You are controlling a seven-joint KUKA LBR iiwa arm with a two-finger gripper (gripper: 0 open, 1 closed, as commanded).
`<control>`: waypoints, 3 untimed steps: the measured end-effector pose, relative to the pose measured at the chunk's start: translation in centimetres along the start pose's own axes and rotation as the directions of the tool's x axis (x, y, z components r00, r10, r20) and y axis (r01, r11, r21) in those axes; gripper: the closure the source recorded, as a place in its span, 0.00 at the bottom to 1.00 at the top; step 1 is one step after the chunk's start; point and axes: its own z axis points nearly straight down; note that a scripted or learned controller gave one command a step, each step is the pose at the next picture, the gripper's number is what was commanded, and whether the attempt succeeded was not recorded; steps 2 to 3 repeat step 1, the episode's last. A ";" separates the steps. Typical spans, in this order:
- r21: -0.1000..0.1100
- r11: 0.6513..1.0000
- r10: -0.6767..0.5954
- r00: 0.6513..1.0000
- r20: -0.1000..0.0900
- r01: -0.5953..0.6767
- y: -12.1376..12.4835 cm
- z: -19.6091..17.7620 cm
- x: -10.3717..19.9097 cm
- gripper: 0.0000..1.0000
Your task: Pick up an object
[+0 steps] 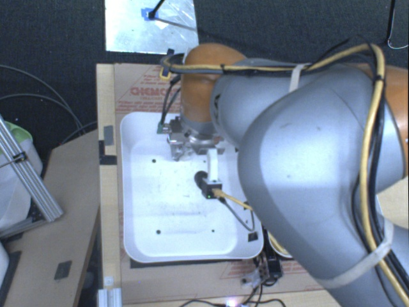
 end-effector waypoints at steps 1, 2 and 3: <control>-0.008 1.000 0.010 1.000 0.001 -0.010 -9.2 -2.2 -7.0 1.00; -0.008 1.000 0.010 1.000 0.001 -0.010 -9.2 -2.2 -7.0 1.00; -0.008 1.000 0.010 1.000 0.001 -0.010 -9.2 -2.2 -7.0 1.00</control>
